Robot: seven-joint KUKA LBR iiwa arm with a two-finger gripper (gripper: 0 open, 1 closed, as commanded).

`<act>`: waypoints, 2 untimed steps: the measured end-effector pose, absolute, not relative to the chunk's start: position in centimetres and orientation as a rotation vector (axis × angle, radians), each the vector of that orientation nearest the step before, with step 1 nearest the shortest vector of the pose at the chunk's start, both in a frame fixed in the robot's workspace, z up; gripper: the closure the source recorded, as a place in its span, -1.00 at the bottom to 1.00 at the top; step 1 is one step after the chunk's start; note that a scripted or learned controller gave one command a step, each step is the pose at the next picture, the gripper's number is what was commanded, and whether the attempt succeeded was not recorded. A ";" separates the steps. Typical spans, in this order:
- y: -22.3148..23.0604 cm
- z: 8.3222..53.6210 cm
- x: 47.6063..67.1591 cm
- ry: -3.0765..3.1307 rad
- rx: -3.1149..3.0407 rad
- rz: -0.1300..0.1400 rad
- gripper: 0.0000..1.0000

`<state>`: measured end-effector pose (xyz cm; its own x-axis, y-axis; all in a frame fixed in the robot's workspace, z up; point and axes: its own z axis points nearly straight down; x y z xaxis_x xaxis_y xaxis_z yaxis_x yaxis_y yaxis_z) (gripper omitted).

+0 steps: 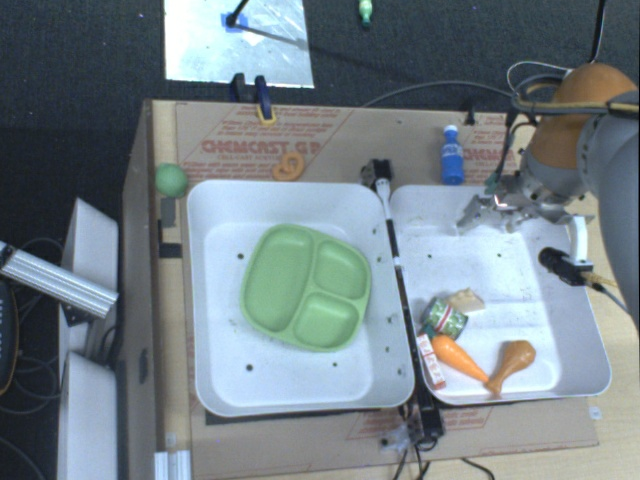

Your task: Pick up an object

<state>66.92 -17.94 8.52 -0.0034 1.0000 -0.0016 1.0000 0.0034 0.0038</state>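
Your right bin (560,373) holds one can (444,319), one carrot (460,358), one drumstick (512,360); gripper (488,211) hovers apart, grip unclear.

We are looking at two white bins, the left bin (215,298) and the right bin (570,308), showing plain white against a tan board (330,133) printed with red lettering. Inside the left bin, a pale green divided plate (305,286) is sitting. Inside the right bin, we are seeing an orange carrot (460,358), a golden-brown drumstick (512,360), a green-and-white can (443,319) and a beige lump (465,301). Behind the right bin, a blue bottle (452,156) with a white cap is showing. Left of the left bin, a green ball (170,179) is glowing. Right of the right bin, the arm (590,118) is showing grey and orange. Beyond the board, a silvery sheet (235,28) is shining on dark carpet (80,68).
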 end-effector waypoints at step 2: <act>-18.0 12.0 67.0 2.223 2.214 0.004 -1.00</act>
<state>66.98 -18.01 11.96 -0.0040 1.0000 -0.0012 1.0000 0.0040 0.0049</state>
